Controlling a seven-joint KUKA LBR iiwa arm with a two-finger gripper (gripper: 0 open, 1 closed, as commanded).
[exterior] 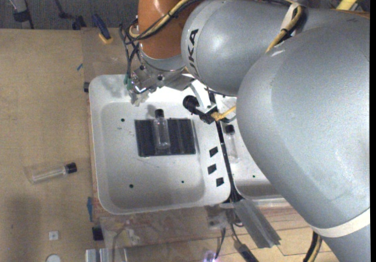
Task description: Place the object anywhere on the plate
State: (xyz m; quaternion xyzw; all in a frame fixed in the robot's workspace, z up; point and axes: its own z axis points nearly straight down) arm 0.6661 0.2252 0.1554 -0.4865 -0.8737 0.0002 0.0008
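Now | gripper (136, 87) at bin (111, 196) back rim, grip unreadable | vial (160, 130) on plate (185, 137) centre

The grey arm (282, 79), with its orange band (161, 17), reaches in from the right over the left white bin (111, 190). In that bin a clear vial (160, 128) with a black cap lies on a dark ribbed plate (165, 137). The gripper (136, 87) hangs near the bin's upper left corner. Another clear vial (51, 171) lies on the wooden bench (41, 90), left of the bin.
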